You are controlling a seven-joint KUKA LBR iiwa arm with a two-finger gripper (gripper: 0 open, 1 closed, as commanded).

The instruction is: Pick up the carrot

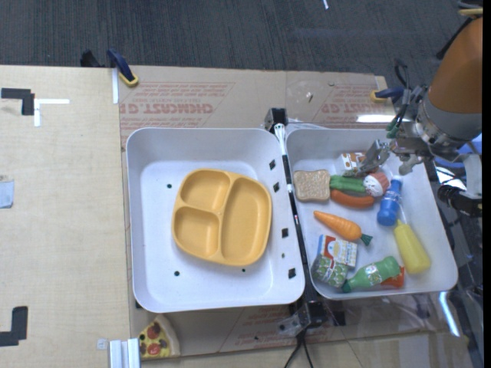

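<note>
Pizza toy (156, 340) lay at the front of the surface. In the right bin (439, 282), the carrot (338, 225) sat mid-bin. Up at the far end, the end effector (381, 156) hung open above crowded toys; it might grab the wrong one.

carrot (340, 225) lies in the right bin (434, 282), pincer (377, 156) above its far side.

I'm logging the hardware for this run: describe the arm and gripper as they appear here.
The arm is a bulky rounded body, orange above and grey toward the wrist. Below it the gripper is a compact assembly of grey and metallic parts ending in thin dark fingers. Dark cables loop beside the wrist, with more trailing at the bench's right side.
</note>
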